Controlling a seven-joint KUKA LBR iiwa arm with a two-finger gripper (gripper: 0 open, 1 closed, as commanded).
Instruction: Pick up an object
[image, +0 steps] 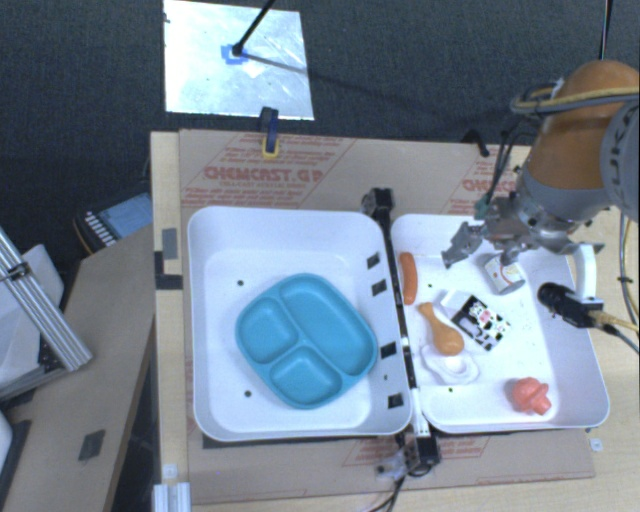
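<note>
Two shallow white bins sit side by side on a brown cardboard sheet with red print (300, 170). The left bin (235, 235) carries a sky-blue plastic plate with three compartments (305, 340), lying flat near its middle.

The right bin (565, 350) has all the small pieces that could be picked up. An orange-red toy sausage (408, 277) lies along its left wall, towards the far end. Nearer, a tan toy drumstick (441, 330) lies at a slant, its thick end just beside a white toy fried egg (450, 367). Just right of the drumstick is a small black-and-white patterned block (482, 322), turned cornerwise. A salmon-pink lumpy toy (530, 395) lies by itself in the near right corner, well apart from the others.

Reaching in from the right, the grey arm with its orange band (585, 110) bends down over the far part of the right bin. Its claw (483, 260) is spread, with nothing between the two prongs. It is right of the sausage and just beyond the patterned block, close to both, and I cannot tell whether it touches the bin floor. None of the toys is gripped; all of them rest on the bin floor.
</note>
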